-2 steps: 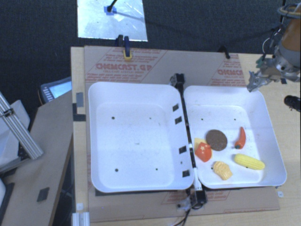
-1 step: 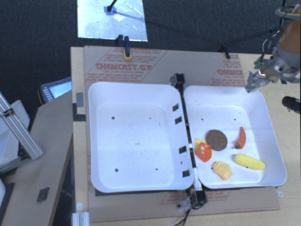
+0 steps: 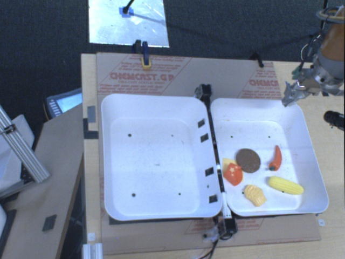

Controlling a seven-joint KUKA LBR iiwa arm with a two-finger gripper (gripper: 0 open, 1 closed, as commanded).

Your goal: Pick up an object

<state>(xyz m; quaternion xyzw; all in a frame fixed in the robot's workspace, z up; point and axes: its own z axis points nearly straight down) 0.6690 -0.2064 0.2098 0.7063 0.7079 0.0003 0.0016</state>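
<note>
Nearest the camera, the right bin (image 3: 315,190) holds five small things grouped in its near half. A pale yellow lumpy piece (image 3: 255,195) lies closest to the near rim, with a corn cob (image 3: 285,185) just to its right, lying on its side. An orange-red piece (image 3: 232,173) sits near the divider between the bins, touching or just beside a brown disc (image 3: 248,159) that lies flat. A red chili (image 3: 276,158) stands slantwise to the right of the disc, apart from it.

The left bin (image 3: 156,155) sits side by side with the right one on a cardboard sheet (image 3: 161,74) printed with red letters.

Farther back, at the right bin's far right corner, the gripper (image 3: 291,95) hangs over the rim, well apart from all five things. Its fingers point down and left; they are too small and blurred to tell how far apart they stand, and nothing shows between them. Beyond the cardboard lies a shiny square plate (image 3: 128,15).
</note>
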